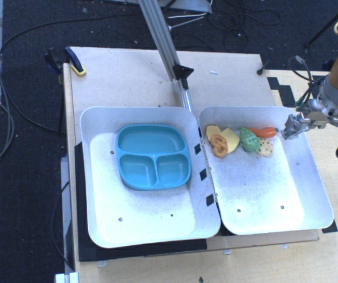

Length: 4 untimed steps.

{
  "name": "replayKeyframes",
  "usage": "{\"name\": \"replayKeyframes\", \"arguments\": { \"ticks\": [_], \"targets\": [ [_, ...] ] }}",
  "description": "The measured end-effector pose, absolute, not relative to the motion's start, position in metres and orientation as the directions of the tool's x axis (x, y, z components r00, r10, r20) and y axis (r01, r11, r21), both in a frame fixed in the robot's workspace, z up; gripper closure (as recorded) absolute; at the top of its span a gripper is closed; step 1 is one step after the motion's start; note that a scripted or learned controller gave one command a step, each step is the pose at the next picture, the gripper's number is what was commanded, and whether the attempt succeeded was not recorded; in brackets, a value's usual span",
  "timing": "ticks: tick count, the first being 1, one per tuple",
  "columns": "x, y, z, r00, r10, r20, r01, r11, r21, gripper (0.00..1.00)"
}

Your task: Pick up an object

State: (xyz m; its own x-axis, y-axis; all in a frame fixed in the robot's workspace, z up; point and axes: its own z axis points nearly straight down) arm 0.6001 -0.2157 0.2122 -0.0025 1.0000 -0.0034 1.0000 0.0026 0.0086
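- Left of the right bin (301,208), a blue divided plate (154,156) lies in the left bin (98,217), well clear of any grab.
- In the right bin's far-left corner, toy foods bunch together: pretzel (219,144), yellow piece (230,138), green piece (249,140), orange-red piece (265,132). They touch, so a pinch may nudge neighbours or slip off.
- At the right bin's far-right rim hangs the gripper (289,129), holding nothing; its spread I cannot tell. Descending here risks striking the rim.
- The bench (133,78) is pale; dark floor and cables surround it.
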Motion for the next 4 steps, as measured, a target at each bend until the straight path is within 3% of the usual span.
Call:
{"name": "replayKeyframes", "arguments": {
  "ticks": [1, 2, 4],
  "targets": [
    [0.601, -0.216, 0.237, -0.003, 1.0, -0.002, 1.0, 0.003, 0.005, 1.0],
    [0.597, -0.168, 0.239, -0.007, 1.0, 0.001, 1.0, 0.007, 0.0, 1.0],
    [0.562, -0.081, 0.226, -0.006, 1.0, 0.001, 1.0, 0.006, -0.002, 1.0]
  ]
}}
